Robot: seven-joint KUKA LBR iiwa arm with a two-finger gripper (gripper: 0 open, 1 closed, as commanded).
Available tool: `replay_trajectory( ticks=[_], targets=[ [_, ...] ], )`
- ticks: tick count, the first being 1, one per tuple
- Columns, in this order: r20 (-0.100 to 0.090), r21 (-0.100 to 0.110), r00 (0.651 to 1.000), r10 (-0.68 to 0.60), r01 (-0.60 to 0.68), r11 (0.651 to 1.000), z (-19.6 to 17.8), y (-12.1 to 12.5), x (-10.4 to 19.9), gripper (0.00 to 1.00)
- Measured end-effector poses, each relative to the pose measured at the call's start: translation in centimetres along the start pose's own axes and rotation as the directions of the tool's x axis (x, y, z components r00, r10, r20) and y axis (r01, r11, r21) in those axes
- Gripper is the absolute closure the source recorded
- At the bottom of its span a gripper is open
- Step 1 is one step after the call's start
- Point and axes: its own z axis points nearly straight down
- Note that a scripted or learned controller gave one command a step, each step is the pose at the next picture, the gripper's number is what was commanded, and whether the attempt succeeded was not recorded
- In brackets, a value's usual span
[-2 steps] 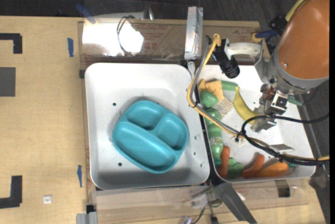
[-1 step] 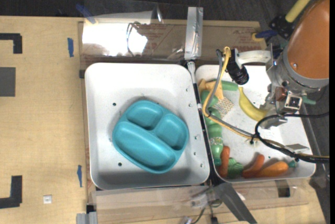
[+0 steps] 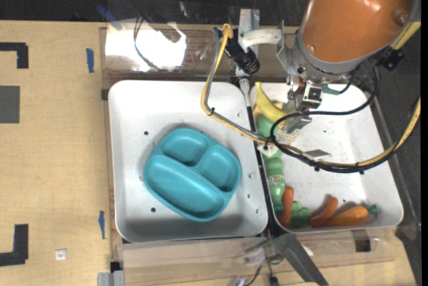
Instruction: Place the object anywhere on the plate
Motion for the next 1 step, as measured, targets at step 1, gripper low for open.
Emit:
replay_trajectory(
  ticks=[1],
  targets=[
    [0.009,-0.004,1.000,0.004,-0.004,1.000,12.07,-7.52,-6.30,1.00]
  ],
)
